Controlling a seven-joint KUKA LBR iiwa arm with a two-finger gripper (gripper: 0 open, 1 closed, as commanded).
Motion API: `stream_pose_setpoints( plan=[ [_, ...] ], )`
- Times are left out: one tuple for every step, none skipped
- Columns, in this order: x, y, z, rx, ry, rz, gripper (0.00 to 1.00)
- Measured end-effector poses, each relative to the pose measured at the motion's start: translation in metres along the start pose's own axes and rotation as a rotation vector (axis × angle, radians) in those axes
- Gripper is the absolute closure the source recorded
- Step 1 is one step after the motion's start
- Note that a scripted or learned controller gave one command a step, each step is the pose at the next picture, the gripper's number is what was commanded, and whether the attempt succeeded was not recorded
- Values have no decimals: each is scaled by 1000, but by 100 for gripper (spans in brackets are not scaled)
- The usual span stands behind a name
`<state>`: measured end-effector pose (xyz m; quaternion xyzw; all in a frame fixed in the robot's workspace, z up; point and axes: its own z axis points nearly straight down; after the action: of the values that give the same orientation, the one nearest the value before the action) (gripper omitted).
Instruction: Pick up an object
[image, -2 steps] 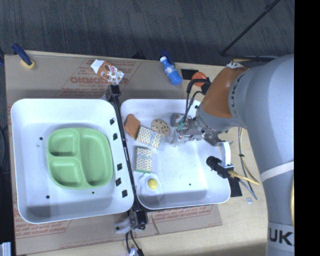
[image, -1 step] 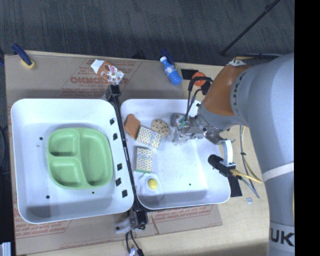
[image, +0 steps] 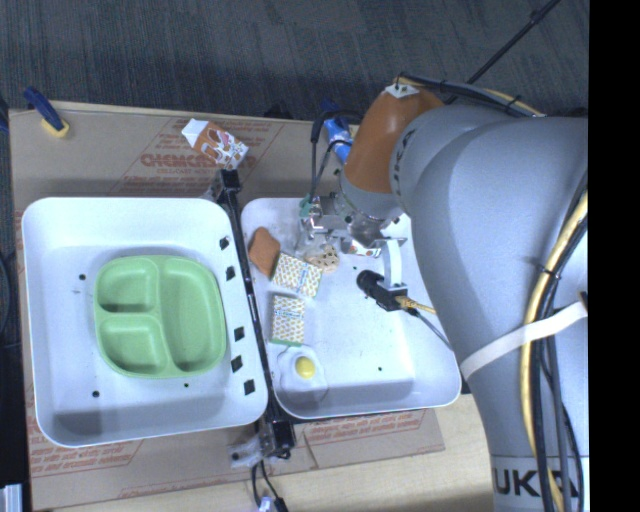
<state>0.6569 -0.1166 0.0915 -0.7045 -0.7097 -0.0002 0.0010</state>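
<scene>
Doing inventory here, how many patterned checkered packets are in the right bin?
2: one patterned packet sits beside the brown piece, the other packet just below it, above the fried egg toy. The arm may hide more.

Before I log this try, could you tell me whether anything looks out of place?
Yes: a small snack packet lies on the cardboard behind the left bin, outside both bins, unlike the other items.

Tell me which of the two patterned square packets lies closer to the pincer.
The upper patterned packet, just left of the pincer; the lower patterned packet lies nearer the fried egg toy.
</scene>
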Motion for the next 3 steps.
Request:
stream_pose_setpoints(
  plan=[
    [63,1,-102,-3,-1,0,100],
    [62,0,-100,0,-1,0,0],
    [62,1,-111,-1,-2,-6,100]
  ],
)
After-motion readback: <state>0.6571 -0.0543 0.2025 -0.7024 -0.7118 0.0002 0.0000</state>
